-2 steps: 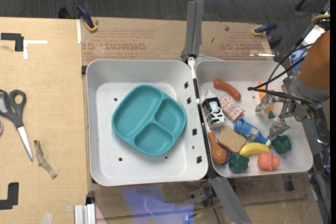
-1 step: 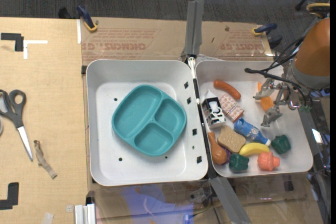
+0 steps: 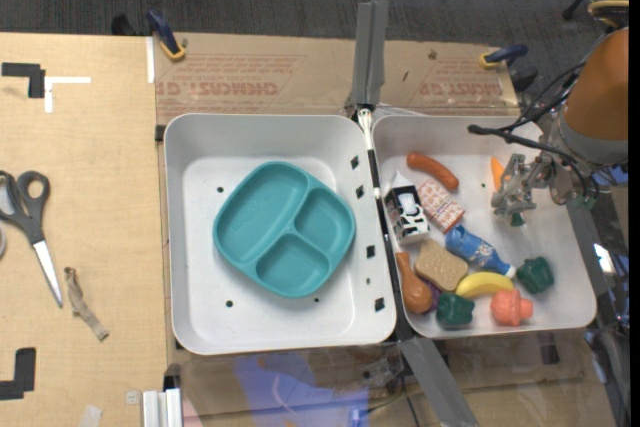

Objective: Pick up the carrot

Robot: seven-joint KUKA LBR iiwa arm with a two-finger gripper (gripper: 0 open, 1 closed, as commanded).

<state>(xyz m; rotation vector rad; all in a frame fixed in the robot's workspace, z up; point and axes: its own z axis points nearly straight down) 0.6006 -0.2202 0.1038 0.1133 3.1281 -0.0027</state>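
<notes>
A small orange carrot (image 3: 496, 172) lies near the back right of the right bin (image 3: 470, 137), with just a narrow sliver of it visible. My gripper (image 3: 515, 207) hangs over the bin right beside it, touching or almost touching its right side. The gripper's metal body hides the rest of the carrot. From this angle I cannot make out anything held by the gripper.
The right bin also holds an orange-red sausage (image 3: 433, 170), a pink wafer (image 3: 441, 206), a black-and-white box (image 3: 407, 213), a blue bottle (image 3: 476, 248), a cracker (image 3: 441, 266), a banana (image 3: 484, 284), green pieces (image 3: 536, 274) and an orange-brown piece (image 3: 415, 289). A teal divided plate (image 3: 285, 229) sits in the left bin.
</notes>
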